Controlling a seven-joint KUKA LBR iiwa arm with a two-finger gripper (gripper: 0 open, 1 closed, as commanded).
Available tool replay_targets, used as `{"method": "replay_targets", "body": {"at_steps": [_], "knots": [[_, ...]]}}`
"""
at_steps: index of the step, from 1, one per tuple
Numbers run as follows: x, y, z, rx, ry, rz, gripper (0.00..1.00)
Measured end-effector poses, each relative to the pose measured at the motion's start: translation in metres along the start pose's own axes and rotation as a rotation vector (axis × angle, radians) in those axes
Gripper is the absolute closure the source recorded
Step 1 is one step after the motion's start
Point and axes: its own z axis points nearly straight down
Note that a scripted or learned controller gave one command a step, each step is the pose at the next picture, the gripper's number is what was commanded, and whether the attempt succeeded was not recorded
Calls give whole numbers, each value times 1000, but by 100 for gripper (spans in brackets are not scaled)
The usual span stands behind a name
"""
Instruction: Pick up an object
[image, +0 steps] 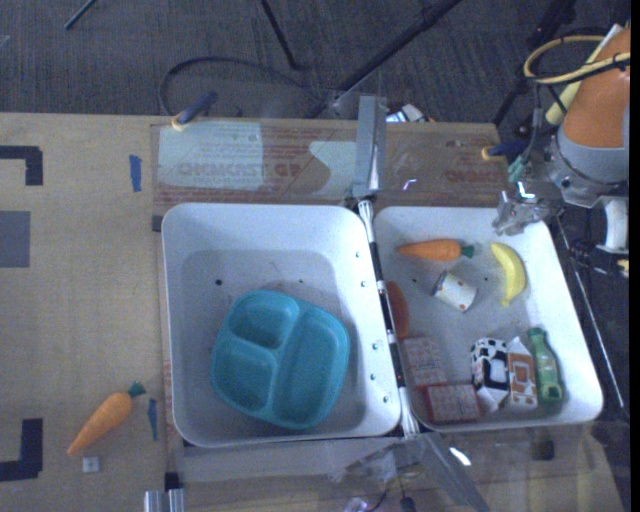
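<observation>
Yellow banana (510, 272) lies lengthwise up-down (curved), below the end effector (517, 212), whose grip I cannot tell.

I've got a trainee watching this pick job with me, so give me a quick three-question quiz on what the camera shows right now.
1. True or false: the teal divided tray lies in the right bin.
2. Which thing lies nearest the gripper? A) the green bottle B) the banana C) the carrot on the bench
3. Fill in: a second carrot lies in the ____ bin, near its far wall.

Key: 1 false, it lies in the left bin; 2 B; 3 right.
</observation>
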Motion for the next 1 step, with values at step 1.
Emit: {"method": "replay_targets", "body": {"at_steps": [1], "knots": [[0, 0, 0, -1, 0, 0, 0]]}}
